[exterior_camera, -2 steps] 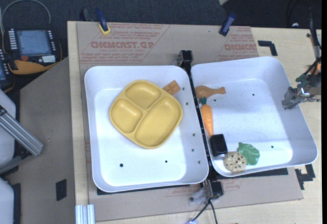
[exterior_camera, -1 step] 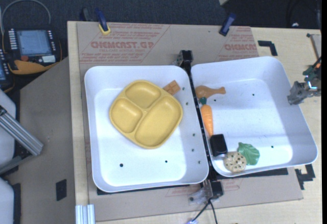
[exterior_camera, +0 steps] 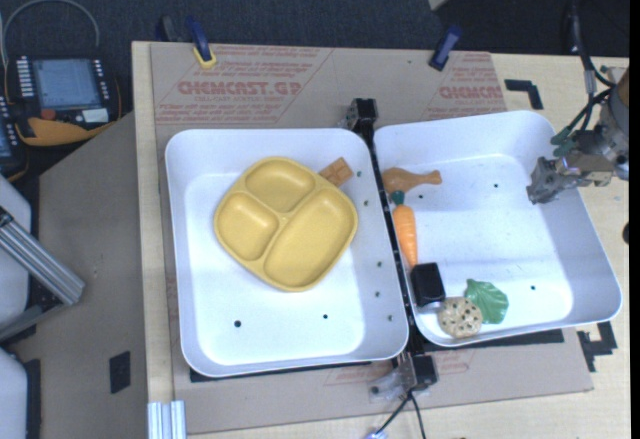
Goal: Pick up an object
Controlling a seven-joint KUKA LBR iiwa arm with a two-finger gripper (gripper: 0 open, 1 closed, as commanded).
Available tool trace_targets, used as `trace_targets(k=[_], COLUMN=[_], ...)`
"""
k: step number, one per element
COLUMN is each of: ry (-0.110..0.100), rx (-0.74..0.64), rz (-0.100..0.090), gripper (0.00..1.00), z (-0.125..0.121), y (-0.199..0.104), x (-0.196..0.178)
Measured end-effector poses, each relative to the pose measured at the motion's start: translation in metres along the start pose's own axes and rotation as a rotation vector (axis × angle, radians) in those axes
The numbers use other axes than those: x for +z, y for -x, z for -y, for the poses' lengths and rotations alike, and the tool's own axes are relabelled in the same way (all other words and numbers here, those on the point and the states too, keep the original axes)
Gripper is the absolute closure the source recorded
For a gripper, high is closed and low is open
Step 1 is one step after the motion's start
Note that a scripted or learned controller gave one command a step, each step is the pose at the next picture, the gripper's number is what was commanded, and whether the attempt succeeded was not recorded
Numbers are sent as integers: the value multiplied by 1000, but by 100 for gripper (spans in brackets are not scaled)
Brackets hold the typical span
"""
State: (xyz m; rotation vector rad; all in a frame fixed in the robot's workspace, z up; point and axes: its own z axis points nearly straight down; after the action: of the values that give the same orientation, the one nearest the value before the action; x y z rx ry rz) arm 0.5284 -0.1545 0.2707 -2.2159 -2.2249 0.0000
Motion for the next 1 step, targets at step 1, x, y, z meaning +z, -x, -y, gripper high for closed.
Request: trace_targets(k=[1], ry=[-2], rx=[0], rz=[-1], gripper=[100], z=[-2], y=[-53], x=[19])
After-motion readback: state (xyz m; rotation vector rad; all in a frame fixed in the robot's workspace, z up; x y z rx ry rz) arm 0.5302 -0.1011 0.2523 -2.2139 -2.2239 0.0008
